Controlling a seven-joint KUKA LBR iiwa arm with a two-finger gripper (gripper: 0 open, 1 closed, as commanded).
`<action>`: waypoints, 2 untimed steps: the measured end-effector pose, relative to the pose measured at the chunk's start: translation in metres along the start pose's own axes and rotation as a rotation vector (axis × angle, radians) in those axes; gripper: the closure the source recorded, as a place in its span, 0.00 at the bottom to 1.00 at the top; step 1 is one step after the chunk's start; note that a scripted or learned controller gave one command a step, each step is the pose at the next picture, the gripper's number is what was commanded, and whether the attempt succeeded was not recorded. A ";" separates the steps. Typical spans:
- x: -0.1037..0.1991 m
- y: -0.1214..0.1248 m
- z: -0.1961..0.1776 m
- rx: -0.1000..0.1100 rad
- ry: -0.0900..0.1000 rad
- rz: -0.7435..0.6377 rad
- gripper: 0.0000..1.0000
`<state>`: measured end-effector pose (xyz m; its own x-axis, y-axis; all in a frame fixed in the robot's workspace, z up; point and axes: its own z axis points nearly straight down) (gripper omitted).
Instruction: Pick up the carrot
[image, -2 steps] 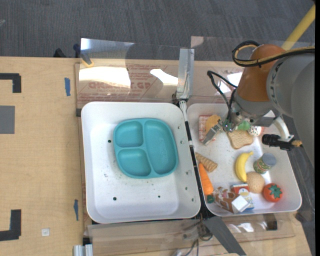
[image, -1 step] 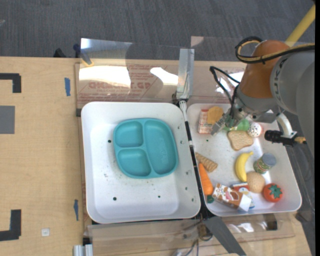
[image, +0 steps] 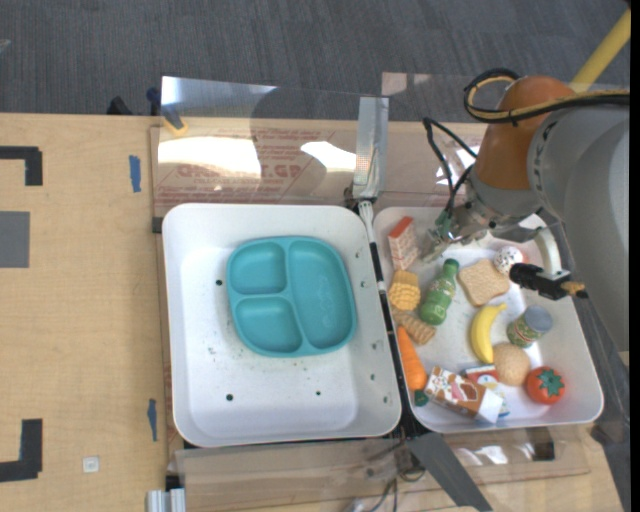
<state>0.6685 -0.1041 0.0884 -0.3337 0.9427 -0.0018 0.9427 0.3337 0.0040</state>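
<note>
The jaws (image: 447, 228) hang over the right bin's (image: 585, 395) far end; whether they are parted, I cannot tell. The carrot (image: 411, 362) lies well below them, untouched.

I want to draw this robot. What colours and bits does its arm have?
The arm is fat, round and grey, with a shiny orange band above the wrist. Thin black cables and a yellowish one loop around the band. The gripper end is small, made of silvery metal and dark parts. A black piece sticks out from the wrist.

The bench (image: 70, 300) bears two white bins side by side, left bin (image: 190, 330) and right bin (image: 580, 385).
</note>
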 end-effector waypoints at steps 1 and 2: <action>0.081 -0.044 -0.104 -0.009 -0.001 -0.087 1.00; 0.133 -0.108 -0.096 0.007 0.004 0.246 1.00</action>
<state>0.5214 -0.0148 0.1841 -0.0938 0.9956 0.0021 0.9956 0.0939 -0.0029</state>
